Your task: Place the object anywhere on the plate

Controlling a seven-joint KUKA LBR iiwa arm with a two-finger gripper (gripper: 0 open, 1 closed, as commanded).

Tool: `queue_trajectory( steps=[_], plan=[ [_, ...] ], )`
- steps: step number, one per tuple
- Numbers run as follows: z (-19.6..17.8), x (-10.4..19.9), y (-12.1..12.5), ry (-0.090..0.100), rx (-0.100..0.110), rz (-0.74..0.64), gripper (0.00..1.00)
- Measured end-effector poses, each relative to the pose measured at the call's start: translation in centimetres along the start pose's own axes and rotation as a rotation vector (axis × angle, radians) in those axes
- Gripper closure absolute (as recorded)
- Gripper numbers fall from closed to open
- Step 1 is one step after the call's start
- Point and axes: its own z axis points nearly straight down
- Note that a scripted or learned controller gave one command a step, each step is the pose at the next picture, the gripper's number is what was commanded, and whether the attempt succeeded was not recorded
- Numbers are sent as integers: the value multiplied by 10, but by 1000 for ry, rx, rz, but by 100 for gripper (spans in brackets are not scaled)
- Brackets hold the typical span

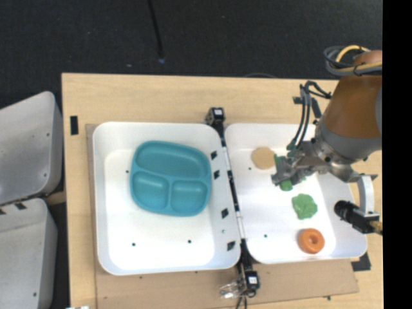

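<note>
bench [77, 262]: light wood | on it: left bin [103, 237], right bin [257, 237], side by side

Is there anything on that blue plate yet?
Empty. The blue plate in the left bin shows only its three bare compartments; the tan, green and orange pieces lie in the right bin.

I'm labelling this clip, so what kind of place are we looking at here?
Probably a robot test bench in a lab, not a kitchen: two white bins clamped side by side on a wooden board, a robot arm reaching in, and toy-like items beside a blue plate.
</note>
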Motion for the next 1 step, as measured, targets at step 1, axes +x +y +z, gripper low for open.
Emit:
queue_trajectory(
  steps=[1],
  plan=[
    [10, 47, 9, 0, 2, -1, 100]
  ],
)
